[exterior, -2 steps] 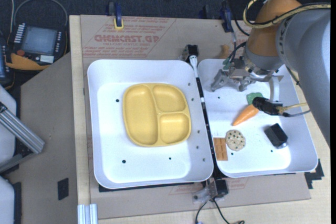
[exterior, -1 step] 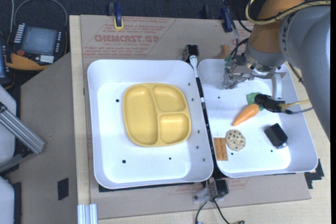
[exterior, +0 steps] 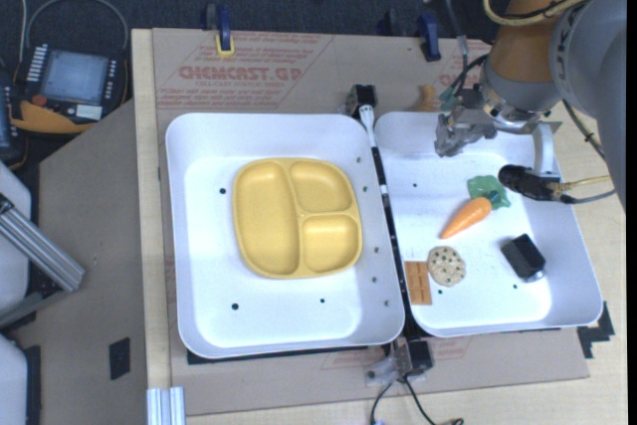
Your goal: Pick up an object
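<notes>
Landmark: right bin [exterior: 572, 299], white, shallow, on the surface [exterior: 299, 65] beside left bin [exterior: 189, 214].
Arm: grey w/ orange band [exterior: 537, 25], seen above the right bin's far edge, reaching in from the far-right corner.
Hand [exterior: 453, 142]: seen over the right bin's far-left area, pointing down; nothing is seen between its tips; how far open it is can't be told from this angle.
Carrot [exterior: 466, 217]: toy, orange w/ green top, laid at a slant near the right bin's middle, apart from the hand.
Cookie [exterior: 446, 266]: round, speckled, found toward the right bin's near-left part, just nearer than the carrot.
Black block [exterior: 523, 256]: laid in the right bin's right part, to the right of the cookie.
Brown card [exterior: 418, 282]: small, flat, laid at the right bin's left wall, touching or just beside the cookie.
Yellow tray [exterior: 297, 216]: 3 compartments, laid in the left bin, left of the right bin.
</notes>
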{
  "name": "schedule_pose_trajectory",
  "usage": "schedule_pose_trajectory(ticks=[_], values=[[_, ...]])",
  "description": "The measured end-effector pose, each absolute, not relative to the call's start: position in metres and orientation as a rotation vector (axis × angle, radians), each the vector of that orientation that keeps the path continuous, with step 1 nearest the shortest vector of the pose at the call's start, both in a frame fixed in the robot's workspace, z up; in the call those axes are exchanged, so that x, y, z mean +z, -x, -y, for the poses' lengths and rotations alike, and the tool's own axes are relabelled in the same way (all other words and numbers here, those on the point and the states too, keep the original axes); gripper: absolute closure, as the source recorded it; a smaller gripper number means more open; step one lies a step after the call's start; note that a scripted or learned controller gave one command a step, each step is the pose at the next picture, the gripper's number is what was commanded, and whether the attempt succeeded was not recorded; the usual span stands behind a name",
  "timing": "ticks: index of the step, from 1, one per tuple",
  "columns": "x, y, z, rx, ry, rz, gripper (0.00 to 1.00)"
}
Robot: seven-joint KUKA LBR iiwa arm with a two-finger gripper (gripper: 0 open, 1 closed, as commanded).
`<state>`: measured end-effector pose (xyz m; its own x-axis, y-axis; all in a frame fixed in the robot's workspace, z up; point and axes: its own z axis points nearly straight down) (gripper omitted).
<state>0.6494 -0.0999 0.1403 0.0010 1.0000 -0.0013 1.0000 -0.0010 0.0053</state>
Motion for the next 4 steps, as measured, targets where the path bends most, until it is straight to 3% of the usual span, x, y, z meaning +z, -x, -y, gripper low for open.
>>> schedule_pose_trajectory(ticks=[2,4], values=[[0.247,-0.649,0.103,0.005,-2.216,-2.219,1.0],[0.242,-0.594,0.015,-0.001,-2.219,-2.228,1.0]])
